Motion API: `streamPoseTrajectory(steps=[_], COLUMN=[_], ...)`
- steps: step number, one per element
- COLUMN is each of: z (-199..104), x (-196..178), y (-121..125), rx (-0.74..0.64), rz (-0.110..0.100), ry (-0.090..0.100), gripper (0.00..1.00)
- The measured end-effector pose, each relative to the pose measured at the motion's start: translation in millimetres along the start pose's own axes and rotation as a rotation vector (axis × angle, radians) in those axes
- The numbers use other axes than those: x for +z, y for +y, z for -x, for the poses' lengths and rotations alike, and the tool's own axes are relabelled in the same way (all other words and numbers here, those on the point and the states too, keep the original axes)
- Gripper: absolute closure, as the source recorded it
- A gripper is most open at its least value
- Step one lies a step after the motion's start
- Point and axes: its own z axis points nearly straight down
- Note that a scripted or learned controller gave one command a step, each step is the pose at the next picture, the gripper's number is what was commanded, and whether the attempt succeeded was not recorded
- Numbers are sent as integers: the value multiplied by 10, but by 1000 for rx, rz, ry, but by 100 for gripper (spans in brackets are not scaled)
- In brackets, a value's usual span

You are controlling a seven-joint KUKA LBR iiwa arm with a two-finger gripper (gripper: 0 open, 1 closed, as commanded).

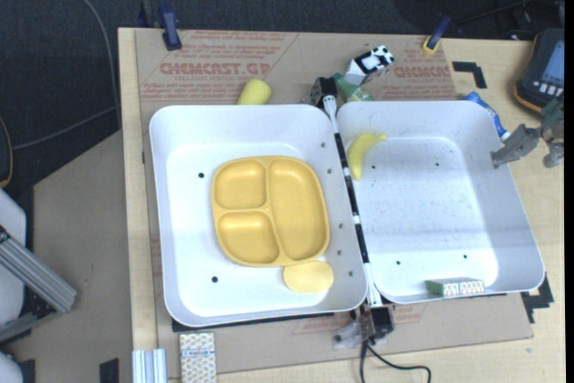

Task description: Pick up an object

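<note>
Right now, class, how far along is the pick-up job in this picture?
Nothing looks done: the yellow divided plate and yellow disc lie in the left bin, the banana in the right bin. The gripper sits at the right bin's edge, holding nothing. Choosing, grasping and lifting remain.

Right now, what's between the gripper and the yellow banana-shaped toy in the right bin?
Camera view: bare white floor of the right bin and its right rim. Gripper sits at the right edge; yellow banana-shaped toy lies by the left wall.
</note>
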Motion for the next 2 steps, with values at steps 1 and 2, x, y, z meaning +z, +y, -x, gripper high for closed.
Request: streamPoseTrajectory(steps=[1, 2], z=[-41, -819], x=[1835, 1982], y=[18, 428], rx=[1, -2], rz=[-3, 2], ry=[2, 1], gripper=[0, 0])
